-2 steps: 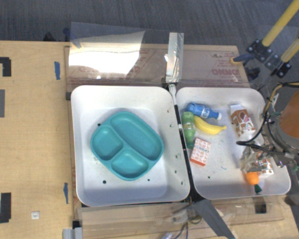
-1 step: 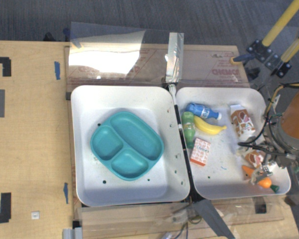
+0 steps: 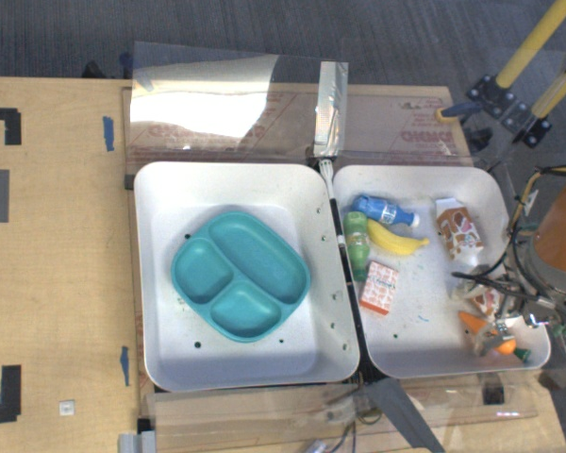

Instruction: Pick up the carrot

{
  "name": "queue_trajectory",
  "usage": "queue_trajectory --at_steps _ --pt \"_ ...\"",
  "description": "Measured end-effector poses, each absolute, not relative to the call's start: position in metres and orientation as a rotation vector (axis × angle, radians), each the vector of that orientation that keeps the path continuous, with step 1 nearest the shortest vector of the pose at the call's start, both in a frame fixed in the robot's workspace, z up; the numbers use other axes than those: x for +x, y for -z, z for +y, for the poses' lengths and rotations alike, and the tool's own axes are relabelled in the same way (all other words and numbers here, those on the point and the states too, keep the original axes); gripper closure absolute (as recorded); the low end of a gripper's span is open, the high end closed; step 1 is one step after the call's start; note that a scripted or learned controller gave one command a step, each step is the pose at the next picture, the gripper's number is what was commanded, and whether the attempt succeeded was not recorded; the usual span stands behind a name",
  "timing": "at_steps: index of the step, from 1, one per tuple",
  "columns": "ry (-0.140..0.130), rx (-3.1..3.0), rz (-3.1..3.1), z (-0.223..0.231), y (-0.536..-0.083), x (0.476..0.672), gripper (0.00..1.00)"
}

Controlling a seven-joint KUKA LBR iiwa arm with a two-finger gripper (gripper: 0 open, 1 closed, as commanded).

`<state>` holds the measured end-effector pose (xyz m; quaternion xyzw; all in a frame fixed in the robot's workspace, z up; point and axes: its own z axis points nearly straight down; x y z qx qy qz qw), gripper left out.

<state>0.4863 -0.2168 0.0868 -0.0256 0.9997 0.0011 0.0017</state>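
Gripper (image 3: pixel 498 333) sits low in the right bin (image 3: pixel 424 343), at about 4 o'clock of it, right over the carrot (image 3: pixel 474 322). Carrot shows as an orange piece at the bin's lower right corner, with a second orange bit and green top just beside it toward 5 o'clock; cables and hardware cover much of it. Can't tell how far the claw is open or whether anything is caught in it, too cluttered.

To do the step well, probably: centre on the carrot's body, close across its narrow width, keep clear of the bin wall just beside it, lift straight up.

Right bin also holds a blue bottle (image 3: pixel 384 209) at 12 o'clock, a banana (image 3: pixel 398 241) just below it, a green bottle (image 3: pixel 357 243) at 9 o'clock against the divider, a red-white carton (image 3: pixel 379 287) near centre, and a brown snack pouch (image 3: pixel 457 229) at 1 o'clock. All sit well apart from the carrot.

Left bin (image 3: pixel 160 253) holds a teal divided plate (image 3: pixel 241 274), three compartments, nothing in them.
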Motion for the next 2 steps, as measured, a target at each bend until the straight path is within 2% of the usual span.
queue_trajectory --at_steps 1,2 --pt "0.001 -0.083 3.129 -0.216 -0.099 0.489 1.0" --pt "0.011 -0.387 3.102 -0.214 -0.258 0.506 1.0"
